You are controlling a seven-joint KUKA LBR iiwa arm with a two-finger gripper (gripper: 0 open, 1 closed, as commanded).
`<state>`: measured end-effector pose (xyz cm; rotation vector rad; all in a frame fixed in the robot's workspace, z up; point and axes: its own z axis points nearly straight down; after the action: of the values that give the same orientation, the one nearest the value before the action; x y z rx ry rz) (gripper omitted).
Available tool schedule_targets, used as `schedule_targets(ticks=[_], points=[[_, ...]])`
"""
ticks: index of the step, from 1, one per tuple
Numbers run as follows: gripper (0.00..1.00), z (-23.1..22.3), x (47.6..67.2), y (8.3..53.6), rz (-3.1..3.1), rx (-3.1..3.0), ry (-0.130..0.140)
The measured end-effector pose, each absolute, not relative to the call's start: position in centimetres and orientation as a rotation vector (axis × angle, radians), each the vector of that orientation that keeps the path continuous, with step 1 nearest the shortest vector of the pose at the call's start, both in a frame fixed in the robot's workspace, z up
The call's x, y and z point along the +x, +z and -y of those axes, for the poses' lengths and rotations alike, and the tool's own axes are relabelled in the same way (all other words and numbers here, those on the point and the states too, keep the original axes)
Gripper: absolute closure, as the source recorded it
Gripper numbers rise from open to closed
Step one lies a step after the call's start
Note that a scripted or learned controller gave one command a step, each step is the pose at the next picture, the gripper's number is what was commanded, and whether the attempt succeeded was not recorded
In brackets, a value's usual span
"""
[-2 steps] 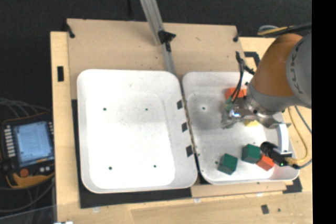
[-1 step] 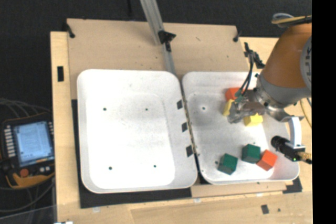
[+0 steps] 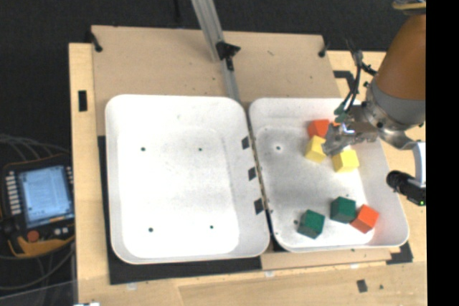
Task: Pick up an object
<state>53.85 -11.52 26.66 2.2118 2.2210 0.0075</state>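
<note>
The right bin [image 3: 287, 175] holds several small blocks. An orange block [image 3: 317, 128] and a yellow block [image 3: 315, 149] lie near its far side, with a second yellow block [image 3: 346, 160] just right of them. Near the front are two green blocks [image 3: 311, 223] [image 3: 343, 209] and an orange block [image 3: 366, 218]. My gripper [image 3: 334, 142] hangs low between the two yellow blocks, close beside the far orange one. Its body hides the fingertips, and whether anything sits between them I cannot make out.
The left bin [image 3: 179, 175] lies beside the right one, with small clips along the shared rim. A slanted metal pole [image 3: 204, 3] rises behind the bins. A handheld control pendant [image 3: 39, 197] sits off the bench at the left.
</note>
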Motion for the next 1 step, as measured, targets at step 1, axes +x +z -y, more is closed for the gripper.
schedule_targets(ticks=[1], points=[[1.0,6.74,53.06,25.43,-2.227,2.215,0.001]])
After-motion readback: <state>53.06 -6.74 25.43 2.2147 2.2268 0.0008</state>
